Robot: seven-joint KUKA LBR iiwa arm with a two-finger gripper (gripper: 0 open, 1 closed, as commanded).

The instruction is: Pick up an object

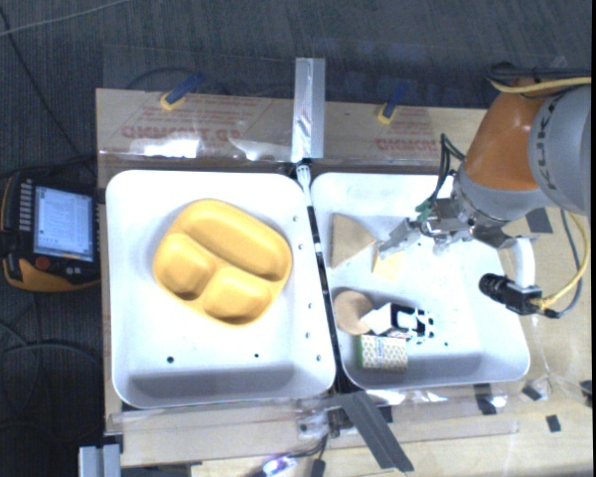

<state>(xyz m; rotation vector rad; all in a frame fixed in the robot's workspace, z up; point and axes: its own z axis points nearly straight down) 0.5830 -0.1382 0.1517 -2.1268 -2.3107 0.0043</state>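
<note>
My gripper point(391, 243) reaches into the right bin point(477, 361) from the right, low over its upper middle. Its tip lies right beside a tan wedge-shaped piece point(349, 238) near the bin's left wall. Whether it touches the wedge I cannot tell. Nearer the front of the same bin lie a round tan object point(350, 310), a small white and black item point(407, 319) and a green patterned box point(384, 351). A large yellow lumpy object point(222, 258) sits in the middle of the left bin point(139, 366).
A metal divider point(320, 266) separates the two bins. The arm's grey body and orange band point(502, 152) hang over the right bin's far right corner, with a black cable fitting point(507, 291) over its right side. A handheld pendant point(50, 232) lies left of the bench.
</note>
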